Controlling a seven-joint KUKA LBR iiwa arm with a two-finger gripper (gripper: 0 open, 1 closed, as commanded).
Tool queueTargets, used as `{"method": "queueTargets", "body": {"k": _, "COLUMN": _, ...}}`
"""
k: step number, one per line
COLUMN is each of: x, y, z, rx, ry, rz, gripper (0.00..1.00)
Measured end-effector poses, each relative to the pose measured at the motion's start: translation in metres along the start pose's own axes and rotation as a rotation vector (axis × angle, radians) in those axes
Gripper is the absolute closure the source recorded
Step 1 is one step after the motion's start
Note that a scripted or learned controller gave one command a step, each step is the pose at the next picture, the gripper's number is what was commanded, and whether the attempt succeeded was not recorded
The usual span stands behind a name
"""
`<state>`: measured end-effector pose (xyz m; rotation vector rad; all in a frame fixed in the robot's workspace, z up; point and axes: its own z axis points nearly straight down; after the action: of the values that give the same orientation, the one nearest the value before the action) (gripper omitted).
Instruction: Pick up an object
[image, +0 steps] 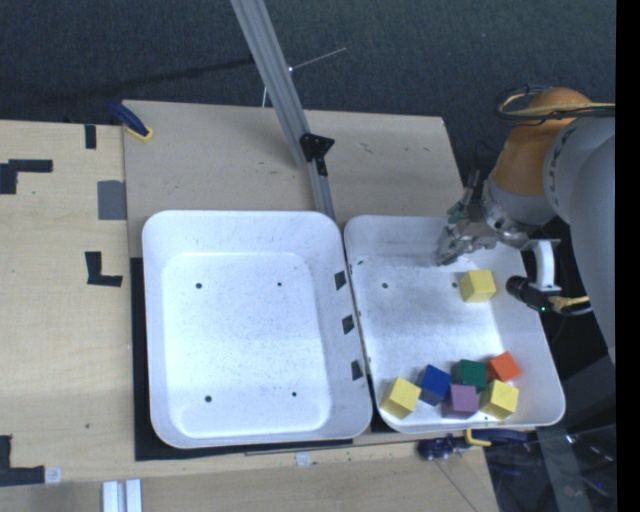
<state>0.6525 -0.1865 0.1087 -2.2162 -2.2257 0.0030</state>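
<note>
Camera view has the gripper (452, 252) hanging just up-left of the yellow block (477, 285) in the right bin (400, 300), grasping nothing, so it'll probably clip the block's edge and miss.

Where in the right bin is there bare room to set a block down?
Right bin: bare floor in the middle and along the left wall, between the lone yellow block and the front cluster of blocks. Crowded there, and under the gripper.
</note>
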Motion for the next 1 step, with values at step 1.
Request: {"method": "queueTargets", "body": {"k": 1, "x": -0.0003, "y": 0.0002, "z": -0.0641, "rx": -0.007, "ry": -0.001, "rz": 0.003, "gripper": 1.00}}
